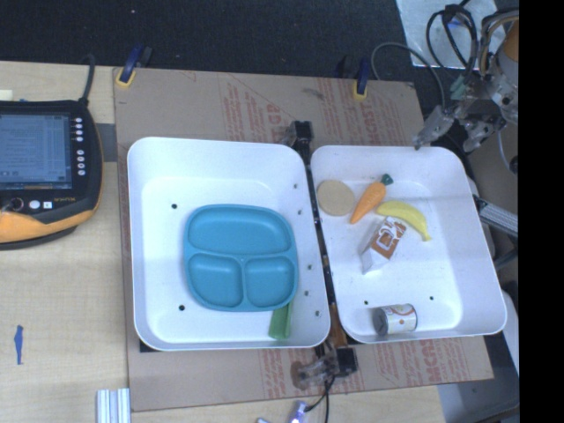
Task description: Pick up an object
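Observation:
The right bin (476, 263) holds a tan round disc (335, 197), an orange carrot (368, 201), a yellow banana (405, 217), a white and orange packet (383, 241) and a small can (394, 319) lying on its side near the front rim. In the left bin (150, 236) sit a blue divided plate (240, 256) and a green piece (280, 322) against the front right wall. My gripper (451, 135) hovers above the right bin's far right corner, well apart from every object. Its fingers look spread, with nothing between them.
A teach pendant (40, 166) with a screen lies on the bench to the left of the bins. Blue and yellow clamps (130, 64) pin the cardboard underlay at the back. Cables (454, 33) loop above the wrist at top right.

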